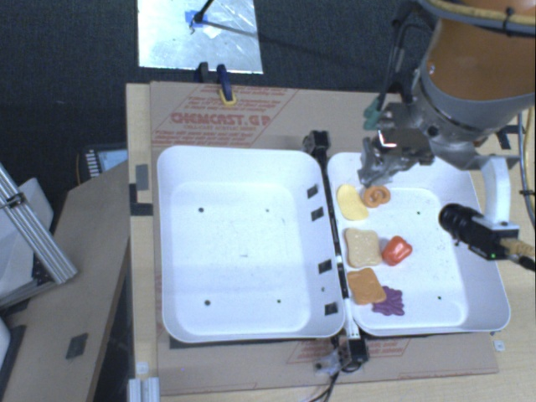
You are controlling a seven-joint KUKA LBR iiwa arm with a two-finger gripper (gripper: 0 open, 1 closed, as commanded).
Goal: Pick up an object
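My gripper hangs over the back left part of the right bin, just above and behind a small orange pretzel-like piece. Nothing shows between its fingers. Beside that piece lies a pale yellow oval. Further forward along the bin's left side are a tan bread slice, a red pepper, an orange-brown square slab and a purple grape bunch.
The left bin sits beside the right one, joined by a black-clipped divider. Both rest on a cardboard sheet. A shiny foil square lies behind the bench.
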